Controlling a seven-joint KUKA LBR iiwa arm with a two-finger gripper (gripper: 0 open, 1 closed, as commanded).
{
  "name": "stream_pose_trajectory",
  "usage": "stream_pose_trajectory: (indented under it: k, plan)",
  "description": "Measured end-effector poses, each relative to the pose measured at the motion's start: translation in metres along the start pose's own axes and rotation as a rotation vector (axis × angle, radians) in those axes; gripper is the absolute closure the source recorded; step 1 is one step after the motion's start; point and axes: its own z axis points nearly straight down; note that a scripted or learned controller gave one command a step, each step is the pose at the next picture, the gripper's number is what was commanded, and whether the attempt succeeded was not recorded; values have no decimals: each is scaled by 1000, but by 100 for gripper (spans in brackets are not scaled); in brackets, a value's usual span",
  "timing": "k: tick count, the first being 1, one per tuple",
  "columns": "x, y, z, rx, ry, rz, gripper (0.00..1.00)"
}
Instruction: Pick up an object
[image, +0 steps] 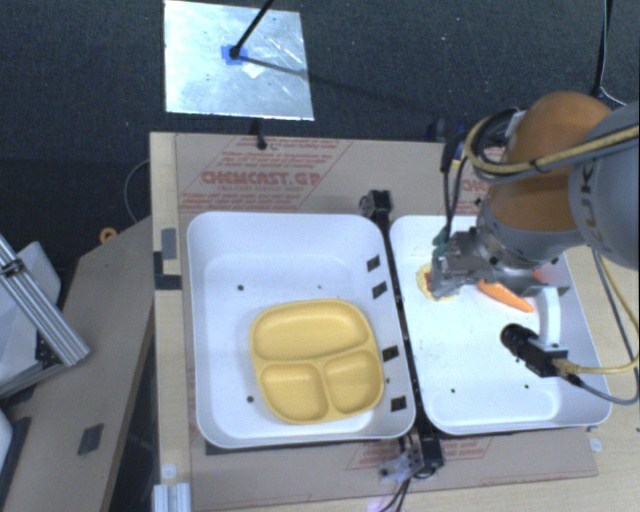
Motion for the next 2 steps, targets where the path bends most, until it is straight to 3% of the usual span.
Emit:
stream_pose_trajectory:
  k: [1, 2]
  plan:
    - [50, -6, -4, 0, -1, 1, 100]
    - [102, -5, 16, 3, 0, 1, 100]
